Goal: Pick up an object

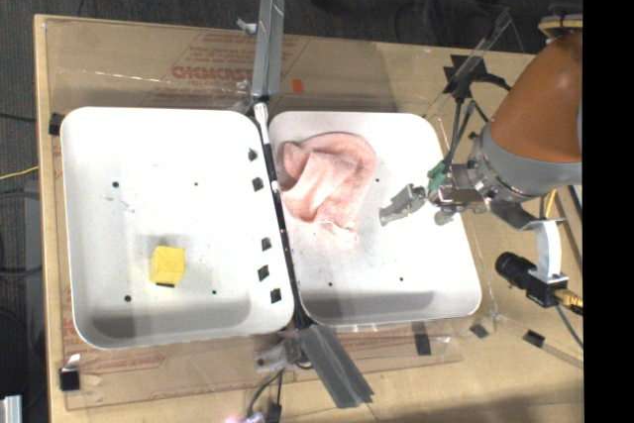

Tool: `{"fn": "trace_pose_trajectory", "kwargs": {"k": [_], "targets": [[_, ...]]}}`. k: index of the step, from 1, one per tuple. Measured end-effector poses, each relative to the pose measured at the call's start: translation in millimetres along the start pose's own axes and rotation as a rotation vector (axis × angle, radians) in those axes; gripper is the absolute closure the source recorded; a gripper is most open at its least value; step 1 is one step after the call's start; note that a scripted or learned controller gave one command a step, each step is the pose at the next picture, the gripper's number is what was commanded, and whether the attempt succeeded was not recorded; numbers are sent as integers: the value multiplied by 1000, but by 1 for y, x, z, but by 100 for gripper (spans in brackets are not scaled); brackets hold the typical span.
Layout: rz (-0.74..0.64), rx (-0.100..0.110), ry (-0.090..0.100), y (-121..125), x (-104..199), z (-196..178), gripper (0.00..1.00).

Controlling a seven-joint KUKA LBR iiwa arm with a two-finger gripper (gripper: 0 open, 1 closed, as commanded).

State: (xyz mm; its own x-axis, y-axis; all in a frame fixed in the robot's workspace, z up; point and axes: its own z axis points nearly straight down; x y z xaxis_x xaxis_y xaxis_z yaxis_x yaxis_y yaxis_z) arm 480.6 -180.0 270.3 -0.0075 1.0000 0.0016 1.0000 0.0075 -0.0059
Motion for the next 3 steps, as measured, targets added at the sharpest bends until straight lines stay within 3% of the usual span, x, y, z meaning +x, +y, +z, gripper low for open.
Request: {"fn": "trace_pose_trajectory", "kwargs": {"k": [1,2,3], "targets": [[-28,0,0,34,-15,166,0],[-103,-3,0,-3,4,179,0],[14,-1,0,68,46,179,0]]}}
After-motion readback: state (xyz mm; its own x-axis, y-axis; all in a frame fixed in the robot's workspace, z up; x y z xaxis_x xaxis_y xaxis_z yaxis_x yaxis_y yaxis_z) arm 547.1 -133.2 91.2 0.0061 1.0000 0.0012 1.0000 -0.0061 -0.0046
